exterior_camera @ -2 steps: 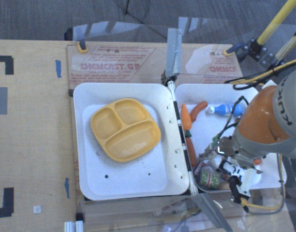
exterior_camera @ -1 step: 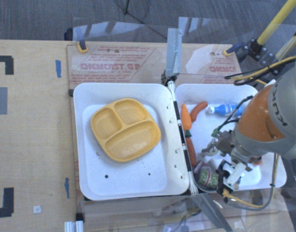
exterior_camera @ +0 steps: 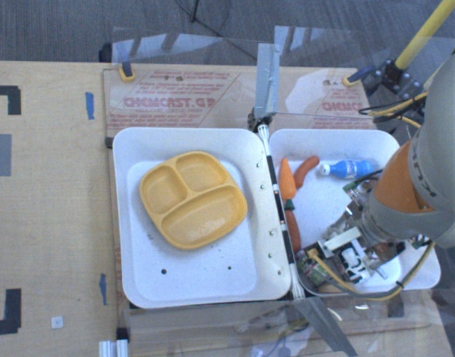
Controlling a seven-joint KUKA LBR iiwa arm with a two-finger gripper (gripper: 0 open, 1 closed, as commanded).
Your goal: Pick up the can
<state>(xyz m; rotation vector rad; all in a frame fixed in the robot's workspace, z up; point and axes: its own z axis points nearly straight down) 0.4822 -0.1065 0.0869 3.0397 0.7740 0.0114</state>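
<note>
Can [exterior_camera: 311,268]: probably the dark, rounded thing in the right bin's [exterior_camera: 331,134] bottom-left corner; it is partly hidden, so this is not certain.
End effector [exterior_camera: 352,257]: low in the right bin's bottom half, just beside the can.
End effector state: cannot tell whether it is spread or pressed together.
Can from end effector: toward the right bin's left wall; I cannot tell whether they touch.
Can's long axis: too hidden to tell.
Coming move: likely a short shift toward that left wall.

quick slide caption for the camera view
Gripper over the right bin near a carrot, sausage and bottle; yellow plate in the left bin.
</note>
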